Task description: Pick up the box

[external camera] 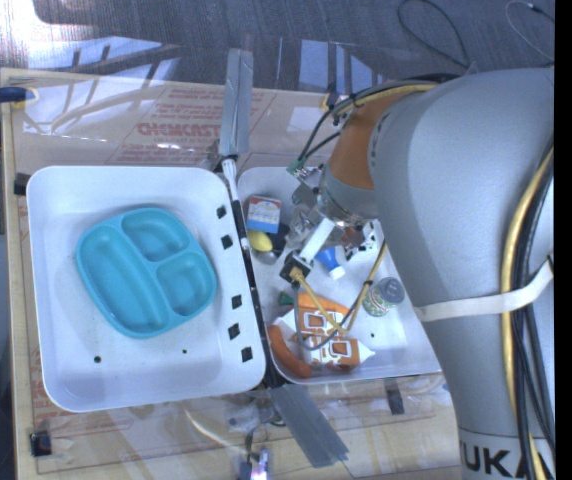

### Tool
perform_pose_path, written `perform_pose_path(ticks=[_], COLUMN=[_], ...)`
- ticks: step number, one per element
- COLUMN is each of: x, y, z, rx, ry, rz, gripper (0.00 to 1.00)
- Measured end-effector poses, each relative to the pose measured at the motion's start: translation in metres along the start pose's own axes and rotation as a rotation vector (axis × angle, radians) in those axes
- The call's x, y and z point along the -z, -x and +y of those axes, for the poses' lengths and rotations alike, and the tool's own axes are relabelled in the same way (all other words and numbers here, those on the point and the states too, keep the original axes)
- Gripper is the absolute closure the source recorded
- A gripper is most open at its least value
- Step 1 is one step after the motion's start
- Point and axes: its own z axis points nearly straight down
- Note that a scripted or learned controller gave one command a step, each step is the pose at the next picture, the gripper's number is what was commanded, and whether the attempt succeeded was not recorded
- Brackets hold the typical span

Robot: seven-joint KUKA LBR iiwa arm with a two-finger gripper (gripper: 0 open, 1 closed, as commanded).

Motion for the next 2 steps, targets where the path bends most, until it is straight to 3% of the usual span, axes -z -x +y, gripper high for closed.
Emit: perform_pose_path(ticks=[1,2], x=[0.090,-0.011], y=[0.023,0.044], z=[-0.072,-0.089], rx=[0.388,0.685], ry=[-0.024,-0.025], rz=[-0.004,-0.002], gripper=[1.00,1.00])
